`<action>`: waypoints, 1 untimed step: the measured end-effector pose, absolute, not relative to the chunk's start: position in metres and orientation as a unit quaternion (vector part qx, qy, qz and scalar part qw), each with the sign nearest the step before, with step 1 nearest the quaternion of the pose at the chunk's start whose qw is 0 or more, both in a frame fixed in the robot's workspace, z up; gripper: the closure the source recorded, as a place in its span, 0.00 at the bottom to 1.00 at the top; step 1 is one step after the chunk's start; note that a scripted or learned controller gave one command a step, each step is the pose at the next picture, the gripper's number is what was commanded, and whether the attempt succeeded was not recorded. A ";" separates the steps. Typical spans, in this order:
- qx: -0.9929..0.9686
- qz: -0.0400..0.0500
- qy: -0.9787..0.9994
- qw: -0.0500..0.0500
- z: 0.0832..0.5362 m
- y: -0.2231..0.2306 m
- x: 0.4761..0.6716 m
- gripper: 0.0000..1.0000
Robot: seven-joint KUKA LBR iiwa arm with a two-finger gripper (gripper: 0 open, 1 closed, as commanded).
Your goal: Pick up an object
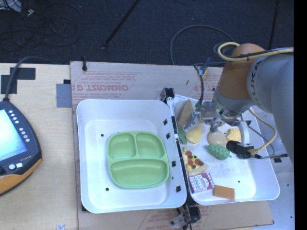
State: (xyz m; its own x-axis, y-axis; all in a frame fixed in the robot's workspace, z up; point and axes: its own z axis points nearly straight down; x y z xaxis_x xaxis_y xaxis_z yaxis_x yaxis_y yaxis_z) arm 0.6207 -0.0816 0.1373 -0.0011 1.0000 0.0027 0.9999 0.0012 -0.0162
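Although the gripper [205,121] hangs low over the far part of the right bin [261,188], I cannot tell its state. Under it lie small toy foods: a yellow wedge [194,135], a pale egg shape [216,138], a green piece [218,152]. They look light, stiff and smooth; I would take one across its narrow sides. The left bin [91,119] holds a green divided plate [137,158].

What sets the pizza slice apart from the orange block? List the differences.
1. The pizza slice is a pale wedge with red spots on top; the orange block is a plain orange rectangle.
2. The pizza slice lies against the bin's left wall, by the divider; the orange block lies nearer the front rim.
3. The pizza slice touches the purple packet; the orange block sits just right of it.
Both lie flat in the right bin.
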 end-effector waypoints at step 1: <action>-0.708 -0.003 -0.706 0.000 0.087 -0.093 0.561 0.00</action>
